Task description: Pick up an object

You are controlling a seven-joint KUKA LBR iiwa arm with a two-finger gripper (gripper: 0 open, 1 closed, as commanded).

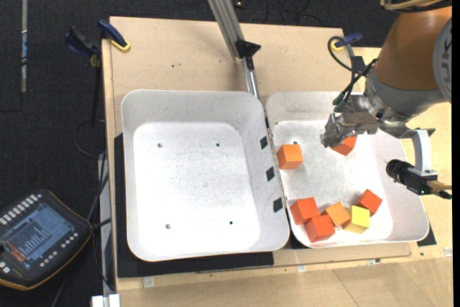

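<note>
Red block (346, 146) sits pinched between the fingers of the gripper (338, 139), above the right bin (305, 108).

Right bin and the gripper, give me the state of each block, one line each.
gripper: above the right bin, a red block at its tip, grip unclear
orange block: lying alone near the bin's left wall
red, orange and yellow blocks: clustered at the bin's near edge
left bin: beside the right bin

— What do we see carrying everything?
— A tan wooden bench (180, 54), bare along its far side.
— And directly on it?
— We count two shallow white bins, the left bin (194, 172) and the right bin (302, 106), set side by side, rims touching.
</note>
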